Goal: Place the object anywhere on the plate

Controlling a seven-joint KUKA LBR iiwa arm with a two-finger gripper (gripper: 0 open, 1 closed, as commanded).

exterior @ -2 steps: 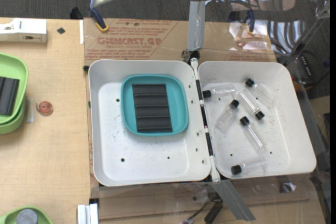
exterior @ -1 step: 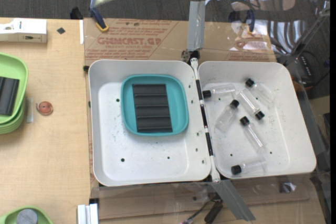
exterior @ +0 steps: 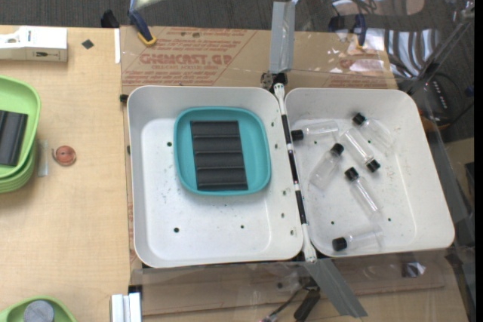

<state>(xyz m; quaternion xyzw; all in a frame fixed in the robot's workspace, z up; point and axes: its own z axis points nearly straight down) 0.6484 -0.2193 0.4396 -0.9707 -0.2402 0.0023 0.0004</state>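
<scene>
While the teal plate (exterior: pixel 223 151) sat in the left bin (exterior: pixel 151 215) with a dark ribbed insert on it, the things to be moved were all found in the right bin (exterior: pixel 423 222): a scatter of small clear tubes with black caps. One tube (exterior: pixel 364 149) lay near the middle, another (exterior: pixel 361 190) just below it, one (exterior: pixel 315 132) close to the divider, and one (exterior: pixel 355 241) down by the near wall. They were probably very light and stiff, and honestly pretty slick, since see-through plastic or glass like that tends to roll and squirt out of a pinch. Fragility couldn't be ruled out either. A grip across the barrel, fingers set at right angles to the tube's length, was judged the safest bet, or right behind the cap where the dark bit is easier to locate. The tubes lying apart from their neighbours looked easier to get at. As for the gripper, its state couldn't be told at this moment.
</scene>
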